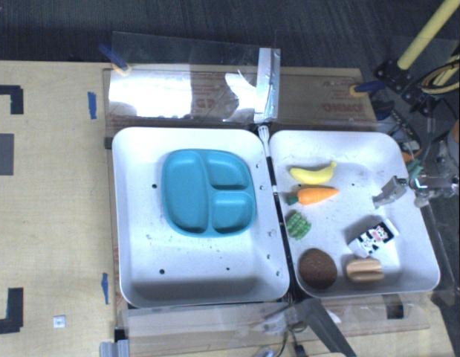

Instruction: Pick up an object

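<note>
Right bin [341, 143] as landmark. Along its left wall lie a banana [313, 173], a carrot [316, 195] and a green leafy piece [298, 225]; at its near edge sit a brown ball [317, 267], a hot dog [364, 270] and a small printed box [374, 236]. The gripper [393, 190] hovers at the bin's right side; whether it is wide or narrow cannot be told. Nothing appears lifted, so the pick seems not yet begun.
</note>
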`<state>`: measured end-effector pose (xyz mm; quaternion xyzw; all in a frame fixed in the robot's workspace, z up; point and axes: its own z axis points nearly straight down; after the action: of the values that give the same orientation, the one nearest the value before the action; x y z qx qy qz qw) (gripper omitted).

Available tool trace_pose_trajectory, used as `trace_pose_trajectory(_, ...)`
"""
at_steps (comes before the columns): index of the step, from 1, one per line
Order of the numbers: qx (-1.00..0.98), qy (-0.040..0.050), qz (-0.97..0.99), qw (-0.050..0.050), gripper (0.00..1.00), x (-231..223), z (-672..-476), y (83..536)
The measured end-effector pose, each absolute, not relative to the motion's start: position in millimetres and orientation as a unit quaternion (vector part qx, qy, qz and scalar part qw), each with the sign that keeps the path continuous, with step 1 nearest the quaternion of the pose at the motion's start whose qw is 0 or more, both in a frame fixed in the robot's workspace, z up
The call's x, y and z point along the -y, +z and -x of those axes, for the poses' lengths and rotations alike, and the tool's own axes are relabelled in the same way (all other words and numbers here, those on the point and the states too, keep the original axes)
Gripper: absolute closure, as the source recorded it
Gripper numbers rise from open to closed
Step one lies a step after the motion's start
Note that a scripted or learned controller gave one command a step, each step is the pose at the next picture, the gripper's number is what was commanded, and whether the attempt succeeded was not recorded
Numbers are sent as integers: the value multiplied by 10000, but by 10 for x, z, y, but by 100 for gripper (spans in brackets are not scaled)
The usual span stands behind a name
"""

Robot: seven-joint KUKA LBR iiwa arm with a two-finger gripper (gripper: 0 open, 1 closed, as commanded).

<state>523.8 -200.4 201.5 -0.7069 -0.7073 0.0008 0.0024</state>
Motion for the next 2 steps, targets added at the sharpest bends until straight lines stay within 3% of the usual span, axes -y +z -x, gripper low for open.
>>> trace_pose_trajectory(1,7259,21,6878,54,0,1307,-5538,1126)
trace_pose_trajectory(2,7684,-3,6400,-13,0,1075,-6092,871)
